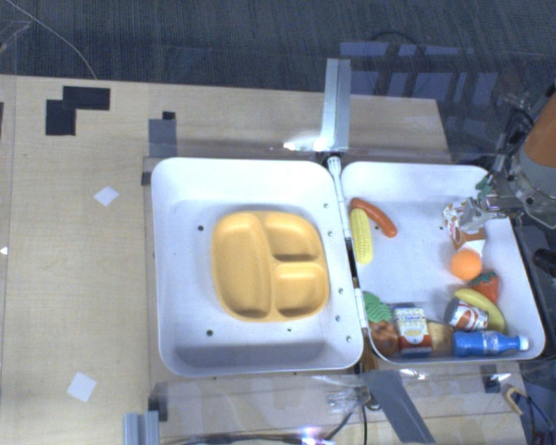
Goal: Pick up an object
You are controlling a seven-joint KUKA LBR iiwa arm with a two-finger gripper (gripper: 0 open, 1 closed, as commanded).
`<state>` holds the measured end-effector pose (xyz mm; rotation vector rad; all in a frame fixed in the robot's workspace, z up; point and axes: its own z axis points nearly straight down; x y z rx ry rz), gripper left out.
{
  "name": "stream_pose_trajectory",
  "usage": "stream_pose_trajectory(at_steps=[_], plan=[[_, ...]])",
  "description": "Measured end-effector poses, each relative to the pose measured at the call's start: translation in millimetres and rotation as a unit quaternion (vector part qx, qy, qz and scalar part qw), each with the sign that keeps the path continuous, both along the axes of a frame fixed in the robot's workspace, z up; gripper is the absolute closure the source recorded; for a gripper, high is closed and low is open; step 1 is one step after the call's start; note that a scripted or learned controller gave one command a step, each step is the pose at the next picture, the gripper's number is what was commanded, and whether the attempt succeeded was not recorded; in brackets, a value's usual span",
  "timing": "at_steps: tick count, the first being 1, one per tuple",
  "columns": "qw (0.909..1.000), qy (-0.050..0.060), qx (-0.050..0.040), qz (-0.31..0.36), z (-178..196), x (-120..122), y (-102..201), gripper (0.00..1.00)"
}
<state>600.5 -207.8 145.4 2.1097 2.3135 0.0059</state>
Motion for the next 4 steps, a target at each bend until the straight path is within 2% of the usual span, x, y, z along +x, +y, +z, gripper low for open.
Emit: stream_pose_trajectory(at_steps=[1, 2, 3, 4], plan=[[0.9867, 0.002, 0.003, -0.163, 7.5, 17.7, 19.8, 1.0], [0.9522, 0.003, 0.004, -0.305, -47.7, 68.6, 39.7, 1.0], [0.9523, 0.004, 0.0054, -0.305, -45.9, 68.9, 40.5, 0.0], [0.9974, 0.001, 0.0028, -0.072, -21.2, 54.0, 93.9, 0.0]])
